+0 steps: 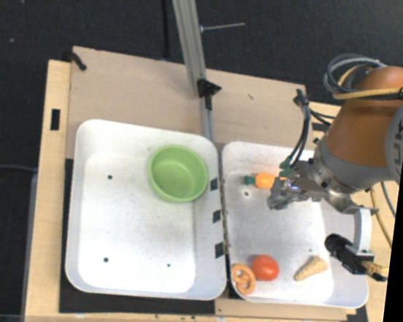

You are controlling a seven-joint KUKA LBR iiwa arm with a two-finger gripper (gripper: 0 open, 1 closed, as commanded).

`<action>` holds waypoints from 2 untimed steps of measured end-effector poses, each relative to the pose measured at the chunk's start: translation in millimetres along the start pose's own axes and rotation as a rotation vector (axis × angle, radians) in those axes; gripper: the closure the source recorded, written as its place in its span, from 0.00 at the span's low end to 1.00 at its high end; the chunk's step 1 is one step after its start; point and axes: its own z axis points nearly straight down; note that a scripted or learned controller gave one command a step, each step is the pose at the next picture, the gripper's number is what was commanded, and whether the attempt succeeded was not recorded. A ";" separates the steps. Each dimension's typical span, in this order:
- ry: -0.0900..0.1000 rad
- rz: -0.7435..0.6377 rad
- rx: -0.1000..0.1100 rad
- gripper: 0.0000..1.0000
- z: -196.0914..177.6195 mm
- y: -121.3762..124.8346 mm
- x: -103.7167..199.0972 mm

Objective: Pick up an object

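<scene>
Gripper (279,198) over right bin (280,288) beside carrot (263,180), claw state unclear, tomato (265,267), green bowl (178,174) in left bin (101,254)

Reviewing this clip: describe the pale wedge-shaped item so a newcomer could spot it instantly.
Start at the right bin, the one the arm reaches over, and look along its near edge. Three small things lie there: a pretzel-like orange ring at the corner, a red ball beside it, and then the tan wedge farthest right. It alone is pale and tapered.
</scene>
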 end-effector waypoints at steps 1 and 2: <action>0.000 0.000 0.001 1.00 -1.1 -8.1 56.4; -0.001 0.002 0.003 1.00 21.5 -19.3 106.6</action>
